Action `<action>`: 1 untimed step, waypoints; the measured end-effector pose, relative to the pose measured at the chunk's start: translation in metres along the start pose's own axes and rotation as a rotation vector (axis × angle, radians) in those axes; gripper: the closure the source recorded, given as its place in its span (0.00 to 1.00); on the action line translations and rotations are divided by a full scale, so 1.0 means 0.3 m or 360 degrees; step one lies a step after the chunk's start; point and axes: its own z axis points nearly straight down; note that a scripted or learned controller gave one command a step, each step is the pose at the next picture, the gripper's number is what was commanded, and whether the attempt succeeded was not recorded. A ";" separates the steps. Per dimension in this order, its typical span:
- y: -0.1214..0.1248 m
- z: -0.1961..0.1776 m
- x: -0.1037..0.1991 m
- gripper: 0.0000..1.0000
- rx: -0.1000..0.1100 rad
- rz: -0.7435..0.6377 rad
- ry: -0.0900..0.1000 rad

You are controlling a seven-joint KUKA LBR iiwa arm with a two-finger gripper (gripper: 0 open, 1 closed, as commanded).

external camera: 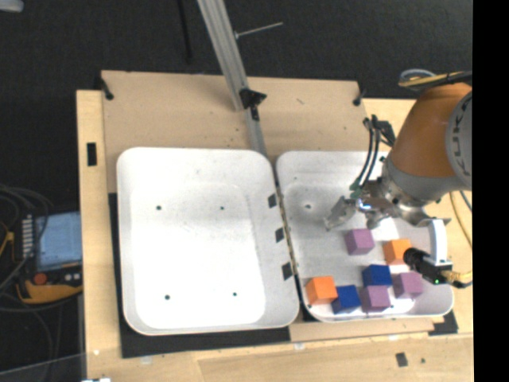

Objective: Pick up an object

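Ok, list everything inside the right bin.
The right bin holds two orange blocks, two blue blocks and three purple blocks. The gripper hangs over it; the arm covers the bin's upper right part.

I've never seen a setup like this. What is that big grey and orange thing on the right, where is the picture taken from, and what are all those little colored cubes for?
The picture comes from one camera fixed above a bench, looking down at a slant. The grey and orange thing is a robot arm reaching in from the right. At its end is a gripper, a two-finger hand, hanging over the right bin. In that bin lie small blocks: purple ones, blue ones and orange ones. The arm is meant to pick one up. Nothing shows between its fingers. The left bin sits beside it.
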 end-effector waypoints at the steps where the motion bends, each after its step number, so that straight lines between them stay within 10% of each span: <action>1: 0.011 0.182 -0.012 0.00 -0.0022 0.0001 -0.0008</action>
